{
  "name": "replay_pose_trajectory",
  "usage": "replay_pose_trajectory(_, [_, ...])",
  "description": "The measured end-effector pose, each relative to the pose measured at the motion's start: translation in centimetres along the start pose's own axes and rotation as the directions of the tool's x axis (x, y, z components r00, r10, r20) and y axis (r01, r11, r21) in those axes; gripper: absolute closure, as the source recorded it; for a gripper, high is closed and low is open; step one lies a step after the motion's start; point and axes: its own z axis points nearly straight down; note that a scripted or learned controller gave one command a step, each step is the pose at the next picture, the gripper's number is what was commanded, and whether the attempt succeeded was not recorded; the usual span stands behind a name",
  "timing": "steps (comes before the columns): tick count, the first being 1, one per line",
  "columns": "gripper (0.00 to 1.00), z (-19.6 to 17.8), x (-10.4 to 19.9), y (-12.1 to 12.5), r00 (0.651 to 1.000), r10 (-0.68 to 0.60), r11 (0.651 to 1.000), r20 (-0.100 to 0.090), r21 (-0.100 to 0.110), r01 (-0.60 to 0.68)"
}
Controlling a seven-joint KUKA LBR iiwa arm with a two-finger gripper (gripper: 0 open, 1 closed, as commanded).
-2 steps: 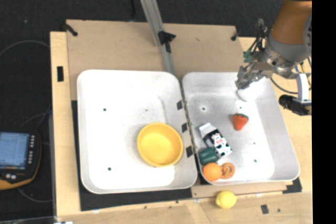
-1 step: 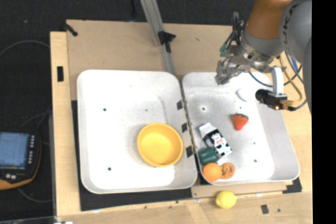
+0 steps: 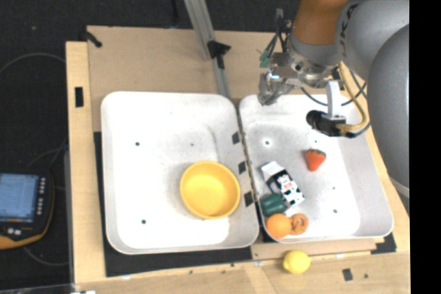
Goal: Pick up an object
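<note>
My gripper (image 3: 269, 91) hangs over the far left corner of the right bin (image 3: 358, 203), above its rim, with nothing seen between its fingers. In the right bin lie a red strawberry-like toy (image 3: 315, 160), a white box with black marks (image 3: 282, 183), a dark green piece (image 3: 271, 202), an orange ball (image 3: 278, 226) and a small brown piece (image 3: 299, 223). These cluster near the bin's front left, well below the gripper. A yellow bowl (image 3: 209, 189) sits in the left bin (image 3: 138, 127).
A yellow lemon-like ball (image 3: 296, 261) lies outside the bins on the bench's front edge. A slanted metal rail (image 3: 200, 17) rises behind the bins' divider. A handheld pendant (image 3: 24, 206) sits off the bench at left.
</note>
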Motion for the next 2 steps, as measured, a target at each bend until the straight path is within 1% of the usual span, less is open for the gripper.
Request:
replay_pose_trajectory(1, [1.00,0.0,4.2,0.6,1.000,0.001,1.000,0.001,-0.001,-0.001])
replay_pose_trajectory(2, [1.00,0.5,9.9,1.2,1.000,0.000,1.000,0.000,0.000,0.000])
